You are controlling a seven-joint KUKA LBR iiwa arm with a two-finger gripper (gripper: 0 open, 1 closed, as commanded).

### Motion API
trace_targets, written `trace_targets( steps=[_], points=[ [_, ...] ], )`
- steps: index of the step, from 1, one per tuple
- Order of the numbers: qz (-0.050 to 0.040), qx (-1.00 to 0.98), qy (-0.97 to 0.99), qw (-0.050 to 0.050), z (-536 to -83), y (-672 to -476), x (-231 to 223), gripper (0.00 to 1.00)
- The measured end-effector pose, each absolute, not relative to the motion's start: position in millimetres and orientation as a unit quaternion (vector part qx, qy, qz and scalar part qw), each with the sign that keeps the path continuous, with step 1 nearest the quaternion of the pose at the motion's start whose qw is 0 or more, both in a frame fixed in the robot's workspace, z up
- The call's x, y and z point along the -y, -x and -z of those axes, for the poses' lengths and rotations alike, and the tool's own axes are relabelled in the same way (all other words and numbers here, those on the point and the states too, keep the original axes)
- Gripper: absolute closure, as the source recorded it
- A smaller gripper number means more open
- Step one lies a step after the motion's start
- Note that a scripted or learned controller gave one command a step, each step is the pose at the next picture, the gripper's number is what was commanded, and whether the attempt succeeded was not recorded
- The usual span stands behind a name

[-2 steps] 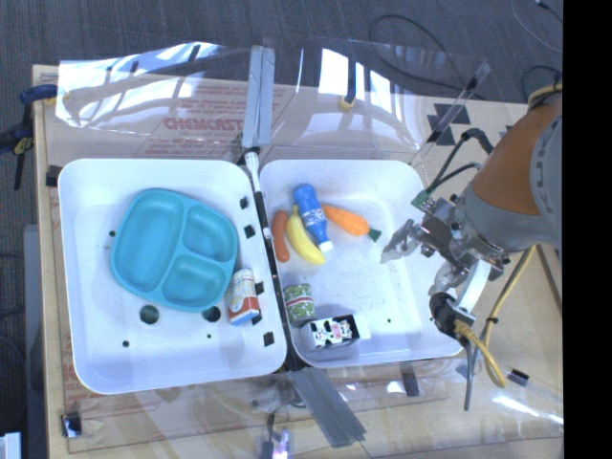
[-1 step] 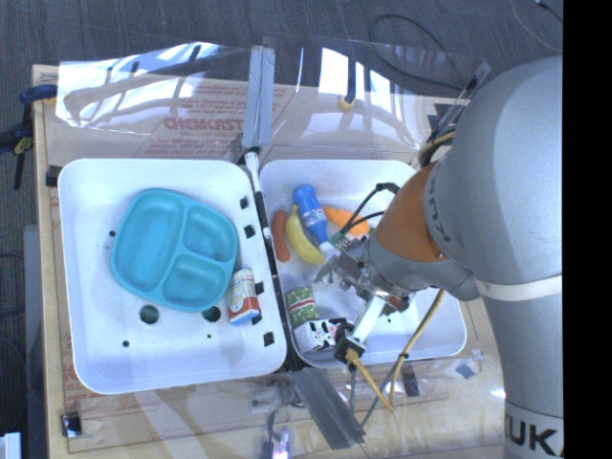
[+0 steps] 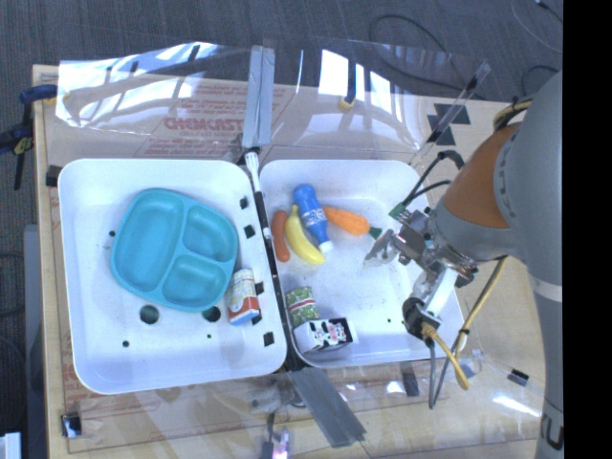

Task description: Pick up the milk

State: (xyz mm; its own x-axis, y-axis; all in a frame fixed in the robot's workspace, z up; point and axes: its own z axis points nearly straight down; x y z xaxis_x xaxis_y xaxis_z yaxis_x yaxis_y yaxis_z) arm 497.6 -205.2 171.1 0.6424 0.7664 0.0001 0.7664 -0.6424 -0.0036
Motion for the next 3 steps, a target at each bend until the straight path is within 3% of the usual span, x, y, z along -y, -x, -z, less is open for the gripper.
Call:
trace_targets(
  steps=[1,2,3],
  points=[
    [0.0017,0.272,0.962,-0.009,-94.5,-477.4,119.9,0.00],
    [-0.0011,0.328,0.945,0.002,-129.1,-475.9,194.3,0.00],
    [-0.0030,0.142,0.990,0.002,-126.9,-534.5,149.9,0.00]
  ],
)
